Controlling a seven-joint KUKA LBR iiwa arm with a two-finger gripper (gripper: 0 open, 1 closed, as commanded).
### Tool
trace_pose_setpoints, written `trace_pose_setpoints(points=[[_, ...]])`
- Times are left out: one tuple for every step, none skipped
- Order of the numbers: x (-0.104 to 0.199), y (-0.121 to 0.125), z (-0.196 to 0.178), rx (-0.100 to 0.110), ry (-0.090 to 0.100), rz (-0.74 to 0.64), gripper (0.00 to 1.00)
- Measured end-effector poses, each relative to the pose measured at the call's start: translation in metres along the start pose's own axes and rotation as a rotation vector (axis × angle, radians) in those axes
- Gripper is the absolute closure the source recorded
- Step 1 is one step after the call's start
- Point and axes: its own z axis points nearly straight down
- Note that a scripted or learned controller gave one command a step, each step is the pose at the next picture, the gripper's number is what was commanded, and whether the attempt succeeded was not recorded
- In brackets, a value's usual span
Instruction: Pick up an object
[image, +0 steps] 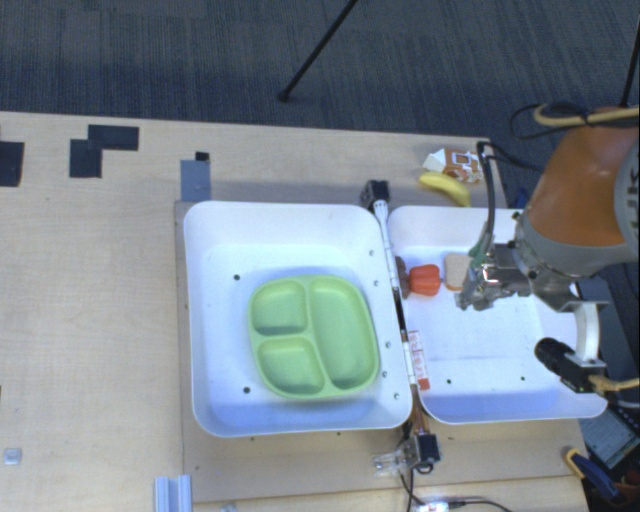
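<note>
In the right bin (500, 390) an orange-red block (425, 280) lies near the left wall. A small pale tan object (456, 270) sits just to its right. My gripper (477, 293) hangs over the bin's upper middle, right beside the tan object and partly in front of it. I see nothing held in it. A green divided plate (313, 337) lies in the middle of the left bin (215, 300).
A small dark brown piece (399, 271) lies against the divider by the orange-red block. Outside the bins, behind the right one, a yellow banana (443, 186) and a small printed packet (455, 162) rest on the bench. The arm fills the right side.
</note>
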Motion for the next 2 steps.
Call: trace_pose_setpoints(points=[[-0.025,0.060,0.011,-0.001,-0.001,0.000,1.00],[-0.085,0.056,0.003,-0.001,-0.002,0.002,1.00]])
